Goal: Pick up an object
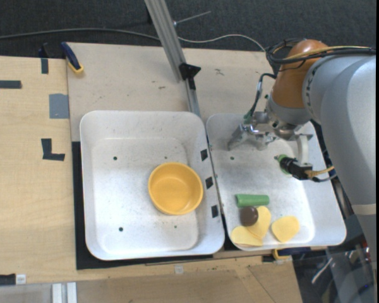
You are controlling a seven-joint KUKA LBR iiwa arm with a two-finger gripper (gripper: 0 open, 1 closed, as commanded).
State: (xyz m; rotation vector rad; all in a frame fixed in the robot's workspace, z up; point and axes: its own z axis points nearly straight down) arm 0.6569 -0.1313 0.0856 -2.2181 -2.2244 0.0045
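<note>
A: What is seen nearest?
B: Yellow pieces [270,230], a brown lump [249,216] and a green block [252,199] in the right bin [322,232].
A: And beyond?
B: The gripper [256,131] is held above bare floor; its finger state cannot be told. A yellow bowl [175,188] lies in the left bin [95,169].

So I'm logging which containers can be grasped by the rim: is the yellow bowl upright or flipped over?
Upright. The yellow bowl in the left bin shows its open mouth and inner floor to the camera, rim uppermost.

Open floor mid right bin [322,229]; green cylinder [252,200] and yellow pieces [285,228] crowd its front.
</note>
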